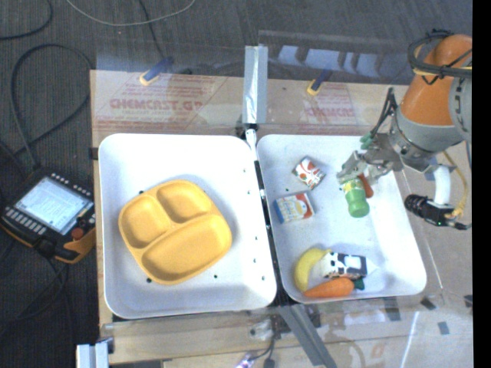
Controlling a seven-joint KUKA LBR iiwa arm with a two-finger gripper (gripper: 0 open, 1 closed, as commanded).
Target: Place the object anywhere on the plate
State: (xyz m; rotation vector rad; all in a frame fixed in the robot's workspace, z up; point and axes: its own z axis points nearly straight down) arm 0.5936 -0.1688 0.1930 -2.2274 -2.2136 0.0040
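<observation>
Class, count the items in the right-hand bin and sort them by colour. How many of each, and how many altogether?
Red and white: 1, small carton
Blue and orange: 1, small box
Green: 1, bottle
Yellow: 1, banana
Orange: 1, carrot
Black and white: 1, toy cow
Total: 6

Arm casing: you have a grey KUKA arm (453,121) with rounded, smooth housing.
Band: a broad orange band (437,90) wraps it above the wrist.
Cabling: dark cables loop over the top of the orange section; a thin black line runs down toward the wrist.
Gripper (360,171): you will see pale grey metal parts, small and angular; a green spot near its base, possibly a light, too small to tell.
Markings: none legible to you.
</observation>
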